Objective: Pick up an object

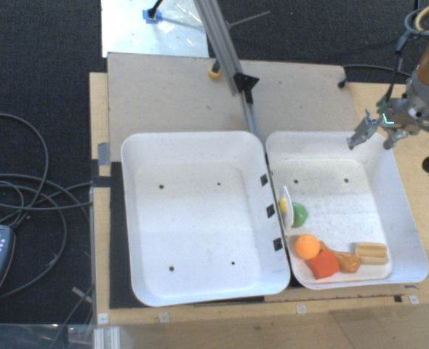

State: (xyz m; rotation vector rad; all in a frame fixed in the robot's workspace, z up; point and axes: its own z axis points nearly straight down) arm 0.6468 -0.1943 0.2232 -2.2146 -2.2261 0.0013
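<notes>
My gripper (375, 132) hangs over the far right corner of the right bin (400, 195), its two fingers spread open with nothing between them. Well below it, at the bin's near end, lie the objects: a green ball (299, 214) by the divider with a small yellow piece (283, 206) beside it, an orange ball (307, 246), a red block (323, 265), an orange-brown piece (348, 262) and a tan bread-like stick (371, 252). All of them sit apart from the gripper.
The left bin (138, 195) stands beside the right one, with black clips along the shared wall. A grey pole (222, 35) slants across the back of the bench. Cables lie on the floor at left.
</notes>
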